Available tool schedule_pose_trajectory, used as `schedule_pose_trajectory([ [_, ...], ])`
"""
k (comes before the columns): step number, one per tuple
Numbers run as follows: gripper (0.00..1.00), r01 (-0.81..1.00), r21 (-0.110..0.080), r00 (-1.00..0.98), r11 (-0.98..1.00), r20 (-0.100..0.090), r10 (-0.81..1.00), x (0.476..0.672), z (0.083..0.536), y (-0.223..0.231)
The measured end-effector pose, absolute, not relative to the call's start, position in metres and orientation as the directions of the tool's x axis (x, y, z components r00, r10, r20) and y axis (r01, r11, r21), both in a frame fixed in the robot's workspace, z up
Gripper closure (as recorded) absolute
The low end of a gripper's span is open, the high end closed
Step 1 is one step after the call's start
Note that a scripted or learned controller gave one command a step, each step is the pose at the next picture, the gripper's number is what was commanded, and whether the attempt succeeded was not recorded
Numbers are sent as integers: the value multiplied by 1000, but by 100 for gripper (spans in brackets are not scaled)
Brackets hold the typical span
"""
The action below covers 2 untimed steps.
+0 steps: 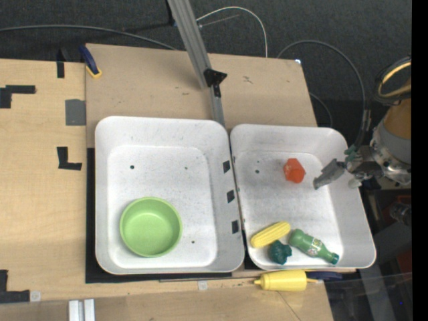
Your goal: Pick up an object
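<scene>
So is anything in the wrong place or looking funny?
Yes: a yellow bottle lies on its side outside the bins, on the bench just below the right bin. The corn cob, green bottle and red object sit inside that bin.

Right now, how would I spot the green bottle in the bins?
Look in the right bin, at its near edge. The green bottle lies on its side there, rightmost of three items, beside a yellow corn cob and a small dark-green piece.
</scene>
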<state>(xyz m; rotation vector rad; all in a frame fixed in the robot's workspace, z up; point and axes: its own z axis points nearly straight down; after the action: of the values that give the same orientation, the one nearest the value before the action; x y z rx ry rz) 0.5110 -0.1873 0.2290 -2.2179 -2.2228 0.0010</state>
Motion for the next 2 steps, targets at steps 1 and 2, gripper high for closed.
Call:
schedule_pose_trajectory([
  [1,0,1000,-1,-2,2,0,1000,511,229,-187],
  [2,0,1000,-6,-1,1,1,1000,518,175,-180],
])
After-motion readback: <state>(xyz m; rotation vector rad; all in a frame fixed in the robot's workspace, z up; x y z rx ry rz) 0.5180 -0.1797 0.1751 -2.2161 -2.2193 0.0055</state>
